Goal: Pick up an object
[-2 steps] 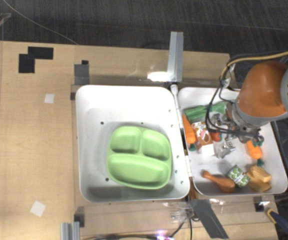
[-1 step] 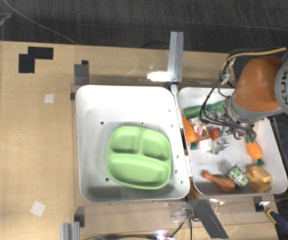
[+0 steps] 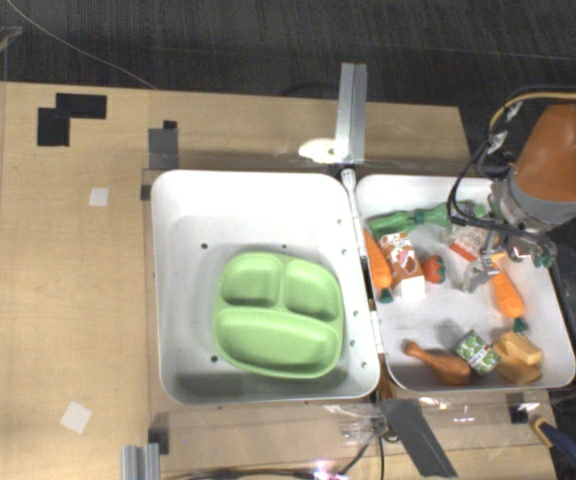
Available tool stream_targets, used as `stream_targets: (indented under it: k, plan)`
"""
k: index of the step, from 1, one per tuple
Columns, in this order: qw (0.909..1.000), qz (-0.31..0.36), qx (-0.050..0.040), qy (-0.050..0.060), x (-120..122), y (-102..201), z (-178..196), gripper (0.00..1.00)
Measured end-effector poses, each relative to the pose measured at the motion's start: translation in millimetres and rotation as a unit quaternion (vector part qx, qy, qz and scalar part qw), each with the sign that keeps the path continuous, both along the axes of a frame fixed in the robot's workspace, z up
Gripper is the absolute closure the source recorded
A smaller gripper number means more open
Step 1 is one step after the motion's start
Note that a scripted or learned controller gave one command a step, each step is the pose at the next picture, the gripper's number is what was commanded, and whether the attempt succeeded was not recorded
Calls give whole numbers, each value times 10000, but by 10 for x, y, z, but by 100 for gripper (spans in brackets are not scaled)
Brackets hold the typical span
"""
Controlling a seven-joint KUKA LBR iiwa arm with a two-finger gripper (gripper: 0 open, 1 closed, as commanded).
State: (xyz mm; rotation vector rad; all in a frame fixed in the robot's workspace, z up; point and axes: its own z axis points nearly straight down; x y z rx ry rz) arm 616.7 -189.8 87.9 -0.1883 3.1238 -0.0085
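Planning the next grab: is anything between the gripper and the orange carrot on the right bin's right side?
Nothing visible. The gripper is just left of the carrot, with bare bin floor between them. The bread roll lies nearer the bin's front, out of the way.

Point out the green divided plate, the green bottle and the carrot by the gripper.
green divided plate (image 3: 280, 313), camera view, on the ridge between its compartments.
green bottle (image 3: 408, 219), camera view, on its body.
carrot (image 3: 508, 295), camera view, on its orange middle.
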Motion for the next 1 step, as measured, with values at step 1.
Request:
stream_targets:
  k: [1]
  plan:
    - [9999, -140, 17, -3, -345, 94, 11, 0]
